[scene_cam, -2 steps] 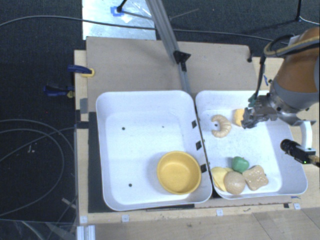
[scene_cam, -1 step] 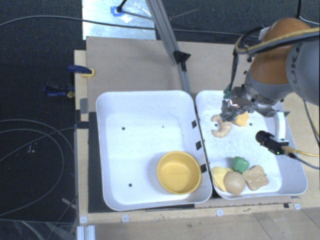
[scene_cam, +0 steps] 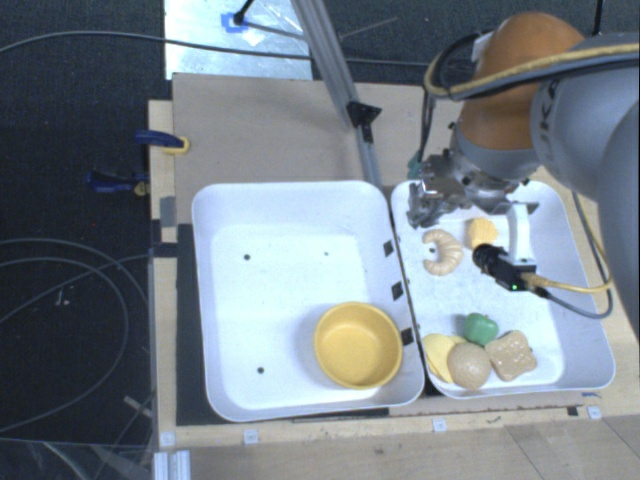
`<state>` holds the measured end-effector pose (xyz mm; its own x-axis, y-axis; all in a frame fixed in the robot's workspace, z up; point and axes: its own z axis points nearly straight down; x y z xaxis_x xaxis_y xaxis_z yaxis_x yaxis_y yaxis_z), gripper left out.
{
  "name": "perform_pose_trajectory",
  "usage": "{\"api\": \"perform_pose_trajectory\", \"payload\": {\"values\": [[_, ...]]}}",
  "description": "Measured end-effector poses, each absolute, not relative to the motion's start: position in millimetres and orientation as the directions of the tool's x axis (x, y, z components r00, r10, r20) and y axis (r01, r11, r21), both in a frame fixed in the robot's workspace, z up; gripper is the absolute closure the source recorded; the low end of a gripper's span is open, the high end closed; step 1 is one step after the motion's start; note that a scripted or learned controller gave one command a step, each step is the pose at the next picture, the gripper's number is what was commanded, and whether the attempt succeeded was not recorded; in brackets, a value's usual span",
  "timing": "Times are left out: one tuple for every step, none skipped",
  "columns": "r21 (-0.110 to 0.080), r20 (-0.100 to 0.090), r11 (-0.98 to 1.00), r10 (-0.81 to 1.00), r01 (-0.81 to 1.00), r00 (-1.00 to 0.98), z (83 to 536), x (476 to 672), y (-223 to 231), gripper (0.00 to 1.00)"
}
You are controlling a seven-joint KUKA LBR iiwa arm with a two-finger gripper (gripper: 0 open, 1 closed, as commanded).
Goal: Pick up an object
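The grey arm [scene_cam: 590,108] comes in from the right and bends steeply down over the right bin [scene_cam: 580,298] — its orange band [scene_cam: 515,78] sits directly above the wrist. The gripper [scene_cam: 428,208] hangs near the bin's far left corner, just above the croissant [scene_cam: 443,251]; whether the pincer is apart or together I cannot tell. A small yellow piece [scene_cam: 481,232] lies just right of the croissant.
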<state>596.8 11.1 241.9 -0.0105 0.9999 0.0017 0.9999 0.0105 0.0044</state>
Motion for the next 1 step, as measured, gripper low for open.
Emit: {"api": "perform_pose_trajectory", "payload": {"values": [[0.003,0.001,0.009,1.0,1.0,-0.009,237.4,613.5,52.4,1.0]]}}
